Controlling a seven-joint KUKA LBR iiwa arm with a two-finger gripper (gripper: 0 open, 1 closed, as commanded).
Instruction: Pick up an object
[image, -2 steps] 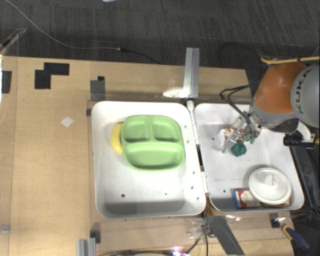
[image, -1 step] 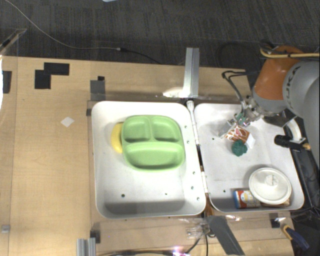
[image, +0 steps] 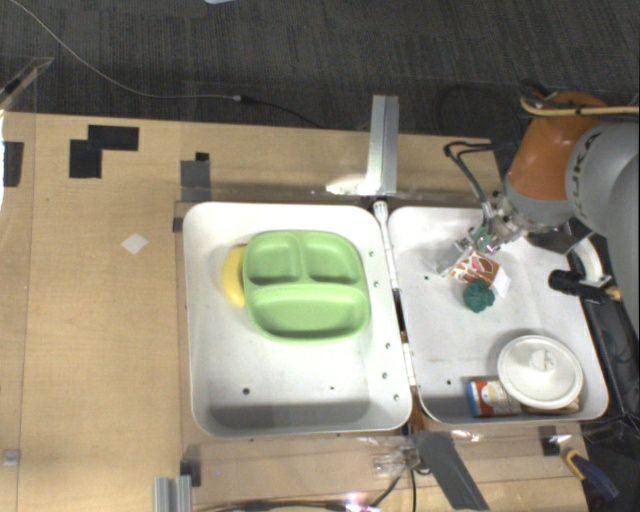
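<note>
Hand (image: 492, 232) hangs low in the right bin (image: 430, 300), tilted toward a small packet (image: 475, 268) just below it; whether it grips anything, I cannot tell. A teal lump (image: 479, 297) lies just beyond, likely the next-easiest pick.

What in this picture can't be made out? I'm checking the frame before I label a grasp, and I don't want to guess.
- Gripper: too small and blurred in the camera view to tell open from shut, or whether it touches the small packet.
- Yellow object: mostly hidden under the green tray; its shape is unclear.
- Can: partly covered by the white bowl; label too small to read.
</note>
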